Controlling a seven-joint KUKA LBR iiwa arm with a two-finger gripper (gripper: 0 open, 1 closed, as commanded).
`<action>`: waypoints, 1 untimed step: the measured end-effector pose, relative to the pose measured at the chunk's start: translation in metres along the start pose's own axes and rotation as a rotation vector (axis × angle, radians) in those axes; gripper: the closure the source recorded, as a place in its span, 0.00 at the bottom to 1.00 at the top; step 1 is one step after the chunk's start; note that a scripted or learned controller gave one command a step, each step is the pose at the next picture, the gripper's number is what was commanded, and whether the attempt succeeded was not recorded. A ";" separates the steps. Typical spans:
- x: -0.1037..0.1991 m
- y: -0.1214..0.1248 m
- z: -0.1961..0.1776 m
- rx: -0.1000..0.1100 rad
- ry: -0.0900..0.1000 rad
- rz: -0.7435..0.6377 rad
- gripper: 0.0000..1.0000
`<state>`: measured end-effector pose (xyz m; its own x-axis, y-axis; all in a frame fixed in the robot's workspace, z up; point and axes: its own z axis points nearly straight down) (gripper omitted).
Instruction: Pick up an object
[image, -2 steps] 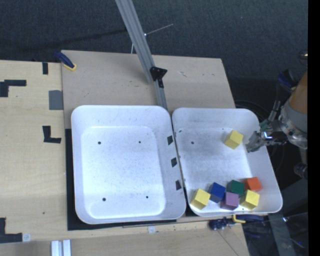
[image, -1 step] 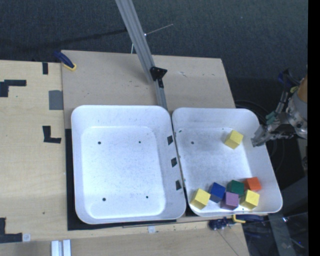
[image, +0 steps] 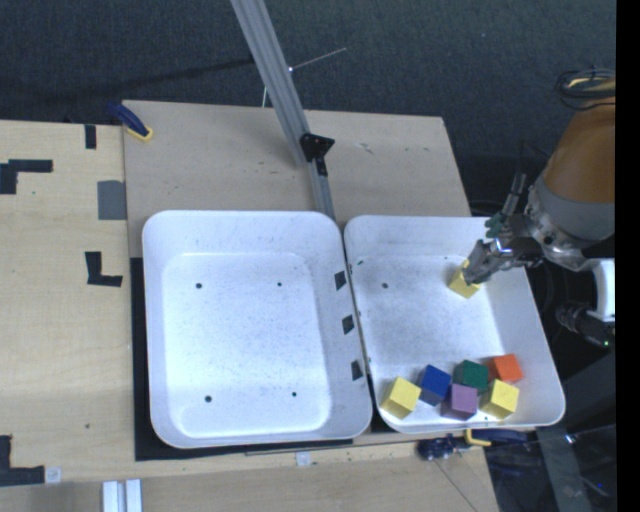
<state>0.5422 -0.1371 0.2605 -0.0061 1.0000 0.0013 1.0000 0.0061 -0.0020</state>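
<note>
Claw (image: 483, 265) over right bin (image: 420, 310) near far right wall; fingers closed on yellow block (image: 463, 284); other blocks (image: 455, 388) clustered at near edge

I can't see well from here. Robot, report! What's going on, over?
Gripper at right bin's far right side, fingers around a yellow block. Six blocks clustered at near edge. Path clear.

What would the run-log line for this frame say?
arm: over right bin | hand: at yellow block, upper right | grasp: unconfirmed | other blocks: six clustered at near edge | left bin: no blocks
</note>
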 end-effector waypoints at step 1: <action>0.053 0.017 0.015 0.001 0.000 0.000 1.00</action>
<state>0.5586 -0.0843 0.2456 -0.0063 1.0000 0.0016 1.0000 0.0063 -0.0028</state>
